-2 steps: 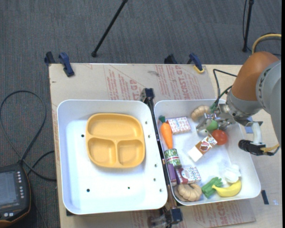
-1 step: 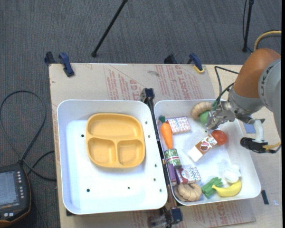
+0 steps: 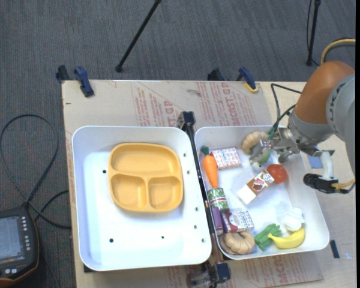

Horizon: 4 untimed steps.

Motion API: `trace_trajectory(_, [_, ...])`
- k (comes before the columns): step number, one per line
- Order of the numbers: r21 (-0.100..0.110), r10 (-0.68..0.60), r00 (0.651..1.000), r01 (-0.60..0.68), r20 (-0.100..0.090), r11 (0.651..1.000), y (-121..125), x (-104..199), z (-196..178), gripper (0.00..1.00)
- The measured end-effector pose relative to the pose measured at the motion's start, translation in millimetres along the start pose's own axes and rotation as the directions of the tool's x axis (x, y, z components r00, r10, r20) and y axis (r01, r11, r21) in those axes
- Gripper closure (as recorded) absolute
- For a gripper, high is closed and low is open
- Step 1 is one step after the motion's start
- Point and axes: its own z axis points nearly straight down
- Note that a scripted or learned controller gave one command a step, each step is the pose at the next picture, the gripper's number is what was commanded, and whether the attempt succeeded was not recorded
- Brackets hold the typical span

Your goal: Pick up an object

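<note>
One gripper hangs low over the far edge of the right bin, beside a tan pastry; how it is set cannot be told. Just nearer lies a red-capped bottle. A carrot lies along the bin's left edge, a banana in its near right corner. Centred in the left bin rests a yellow divided plate.

Grey arm, orange band
</note>
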Motion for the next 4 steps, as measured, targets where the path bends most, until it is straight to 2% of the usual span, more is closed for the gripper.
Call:
trace_trajectory(1, [0.0, -0.001, 1.0, 0.001, 0.0, 1.0, 0, 0, -10, 1.0])
trace_trajectory(2, [0.0, -0.001, 1.0, 0.001, 0.0, 1.0, 0, 0, -10, 0.0])
trace_trajectory(3, [-0.001, 0.002, 1.0, -0.002, 0.0, 1.0, 4, 4, 10, 0.0])
trace_trajectory(4, [-0.001, 0.0, 1.0, 0.0, 0.0, 1.0, 4, 3, -1, 1.0])
